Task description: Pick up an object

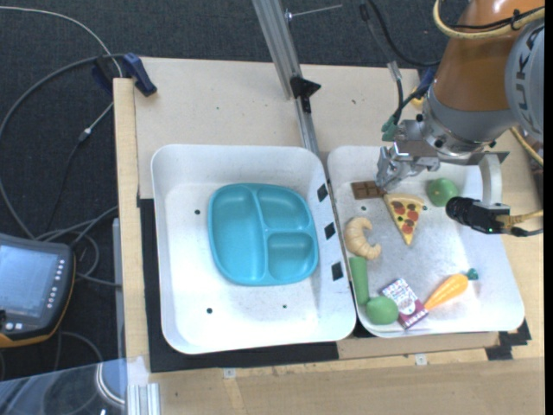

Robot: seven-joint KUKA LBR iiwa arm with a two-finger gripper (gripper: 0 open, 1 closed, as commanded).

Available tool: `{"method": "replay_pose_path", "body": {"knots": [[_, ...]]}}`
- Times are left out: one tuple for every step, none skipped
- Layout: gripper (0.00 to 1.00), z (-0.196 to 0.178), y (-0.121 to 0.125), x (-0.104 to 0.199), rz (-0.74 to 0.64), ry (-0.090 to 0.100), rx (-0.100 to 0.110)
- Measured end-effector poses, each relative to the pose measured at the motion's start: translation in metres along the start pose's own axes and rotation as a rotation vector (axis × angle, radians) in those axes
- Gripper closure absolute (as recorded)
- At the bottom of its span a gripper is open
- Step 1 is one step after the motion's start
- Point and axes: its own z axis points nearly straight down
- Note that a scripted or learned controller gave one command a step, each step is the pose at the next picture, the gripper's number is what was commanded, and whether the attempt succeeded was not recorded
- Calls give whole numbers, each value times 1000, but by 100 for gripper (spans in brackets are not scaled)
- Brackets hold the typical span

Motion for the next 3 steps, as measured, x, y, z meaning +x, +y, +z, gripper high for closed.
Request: {"method": "replay_pose_path", "body": {"knots": [[100, -3, 18, 47, 3, -1, 1], [100, -1, 36, 88, 2, -1, 1], [100, 10, 53, 126, 4, -1, 1]]}}
